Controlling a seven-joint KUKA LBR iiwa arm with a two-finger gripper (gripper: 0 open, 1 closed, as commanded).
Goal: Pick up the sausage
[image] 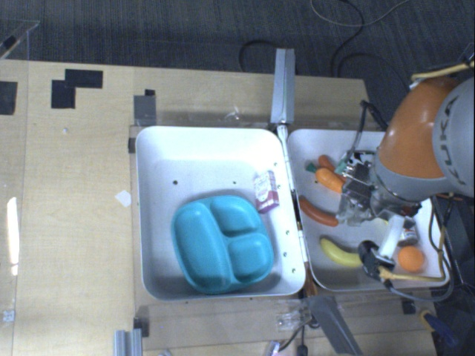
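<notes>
the reddish-brown, smooth, slightly curved sausage [318, 212] lies in the right white bin [300, 148], near its left wall. its long axis runs on a slant, from upper left down to lower right. the gripper [352, 212] hangs just beside its lower right end; i cannot tell its state. a yellow banana [339, 253] lies below, an orange carrot [329, 178] above.
</notes>
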